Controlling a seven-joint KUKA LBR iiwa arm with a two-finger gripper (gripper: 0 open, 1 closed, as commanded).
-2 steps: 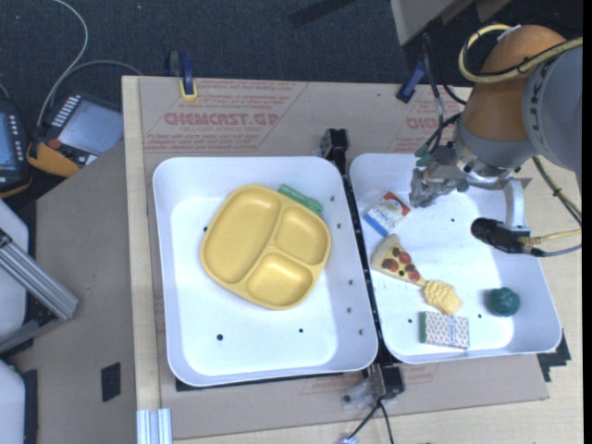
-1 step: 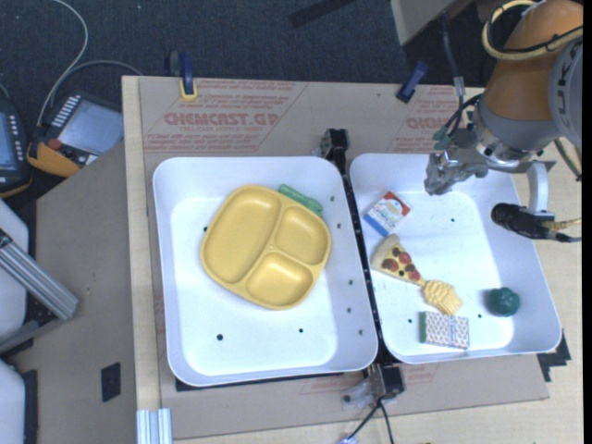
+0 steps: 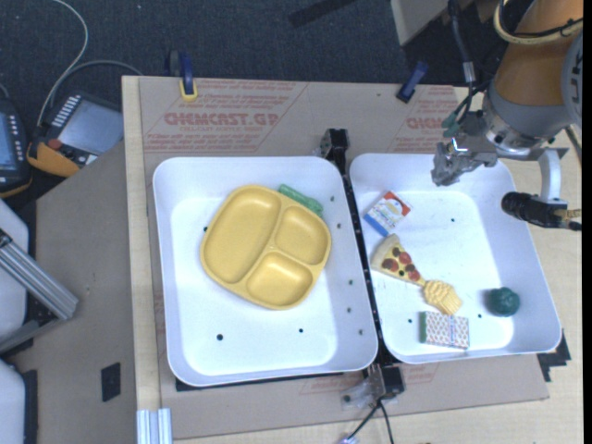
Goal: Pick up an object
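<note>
Pizza slice [image 3: 397,262] lies in the right bin [image 3: 527,276]; whether the jaws [image 3: 451,169] are open cannot be told.

Both bins [image 3: 176,248] look like smooth white plastic, slight sheen on the rims. Yellow divided plate [image 3: 266,246]: glossy moulded plastic, soft highlights. Worktop [image 3: 277,118] sheet under the bins reads as matt brown cardboard with red print. Pizza slice [image 3: 396,261] and small teal ball [image 3: 503,301] near the right bin's near edge look matt, plastic or rubber. Gripper [image 3: 453,166]: dull grey metal. Arm shell [image 3: 546,26] above it: glossy orange.
</note>
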